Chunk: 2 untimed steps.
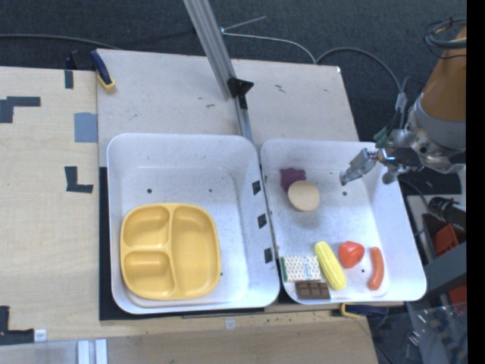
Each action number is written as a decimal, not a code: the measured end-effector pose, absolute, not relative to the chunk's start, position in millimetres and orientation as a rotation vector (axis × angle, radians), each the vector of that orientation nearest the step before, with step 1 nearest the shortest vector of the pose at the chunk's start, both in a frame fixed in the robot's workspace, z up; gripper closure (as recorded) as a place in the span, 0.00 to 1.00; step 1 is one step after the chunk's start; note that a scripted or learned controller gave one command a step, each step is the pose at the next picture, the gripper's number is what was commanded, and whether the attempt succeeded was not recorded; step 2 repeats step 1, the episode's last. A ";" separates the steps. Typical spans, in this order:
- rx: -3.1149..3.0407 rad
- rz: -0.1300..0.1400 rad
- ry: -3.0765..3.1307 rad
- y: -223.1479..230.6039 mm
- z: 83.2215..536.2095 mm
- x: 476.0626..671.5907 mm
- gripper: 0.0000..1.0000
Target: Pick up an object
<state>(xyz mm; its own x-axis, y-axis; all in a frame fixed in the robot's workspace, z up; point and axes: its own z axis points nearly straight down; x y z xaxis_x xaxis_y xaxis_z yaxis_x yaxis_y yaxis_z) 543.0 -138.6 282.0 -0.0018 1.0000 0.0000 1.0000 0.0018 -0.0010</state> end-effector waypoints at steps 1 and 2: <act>-2.221 0.002 -2.223 -125.0 86.7 534.8 0.00; -2.221 0.002 -2.223 -125.0 86.7 534.8 0.00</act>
